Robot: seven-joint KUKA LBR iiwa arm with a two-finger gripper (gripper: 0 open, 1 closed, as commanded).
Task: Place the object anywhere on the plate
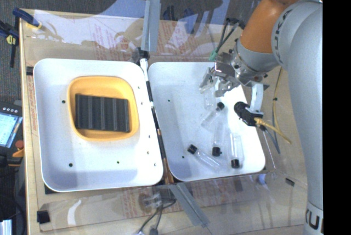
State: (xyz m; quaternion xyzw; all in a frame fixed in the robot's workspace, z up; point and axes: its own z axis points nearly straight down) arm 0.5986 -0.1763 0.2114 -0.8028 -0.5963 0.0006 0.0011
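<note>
Starting at the far left, a small device with a lit screen (7, 127) sits at the bench's edge; its writing is too small to read. Next comes the left bin (49, 162), white and shallow, and in it lies the plate (104, 88), yellow-orange with rounded corners. A dark ribbed insert (104, 113) covers the plate's middle. Behind the bins, clear plastic sheeting (98, 36) carries faint reddish print, and none of it is legible from here.

Across the divider, the right bin (175, 118) holds the objects: several clear vials with black caps. One capped vial (202, 156) lies near the bin's front edge, another (236, 151) stands toward the front right corner, and one more (215, 113) lies further up, just below the gripper. None of them is on the plate; all are in the right bin.

The gripper (219, 81) hangs over the upper part of the right bin, near that upper vial. Whether it is spread or closed, I cannot tell, and no vial is visibly in its grasp. Above it, the orange band (263, 22) leads into the grey arm (299, 91) down the right.
</note>
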